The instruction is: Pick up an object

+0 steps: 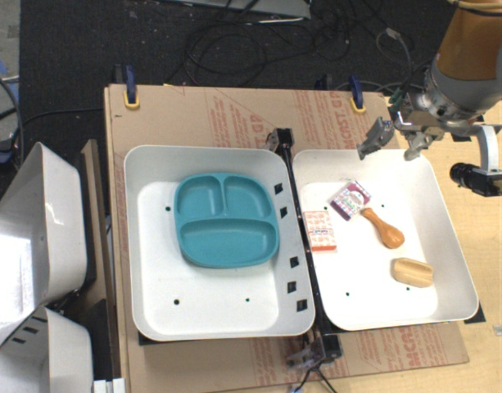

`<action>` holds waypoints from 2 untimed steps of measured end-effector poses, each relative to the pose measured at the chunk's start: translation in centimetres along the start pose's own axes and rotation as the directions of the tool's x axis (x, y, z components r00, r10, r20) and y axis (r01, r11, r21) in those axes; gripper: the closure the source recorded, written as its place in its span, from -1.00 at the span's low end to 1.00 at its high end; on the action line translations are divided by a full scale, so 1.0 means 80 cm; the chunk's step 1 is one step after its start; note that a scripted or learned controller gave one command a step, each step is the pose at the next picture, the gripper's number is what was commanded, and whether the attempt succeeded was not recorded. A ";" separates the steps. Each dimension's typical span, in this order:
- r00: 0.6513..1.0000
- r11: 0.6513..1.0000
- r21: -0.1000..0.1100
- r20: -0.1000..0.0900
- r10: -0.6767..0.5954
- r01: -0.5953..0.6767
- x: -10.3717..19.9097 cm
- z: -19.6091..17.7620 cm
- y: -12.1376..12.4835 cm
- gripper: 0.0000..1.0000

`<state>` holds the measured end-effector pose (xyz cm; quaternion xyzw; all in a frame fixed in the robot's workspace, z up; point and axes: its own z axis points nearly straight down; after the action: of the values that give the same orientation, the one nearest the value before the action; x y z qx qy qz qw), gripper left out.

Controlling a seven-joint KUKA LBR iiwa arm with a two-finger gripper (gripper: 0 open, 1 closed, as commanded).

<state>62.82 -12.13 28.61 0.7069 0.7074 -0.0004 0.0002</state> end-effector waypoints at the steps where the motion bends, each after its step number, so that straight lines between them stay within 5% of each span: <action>1: 1.000 1.000 0.004 -0.001 0.001 -0.001 0.003 0.056 -0.007 -1.00; 2: 1.000 1.000 0.004 -0.001 0.003 -0.002 -0.003 0.133 -0.013 -1.00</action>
<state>61.77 -12.37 17.98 0.7077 0.7065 -0.0014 -0.0014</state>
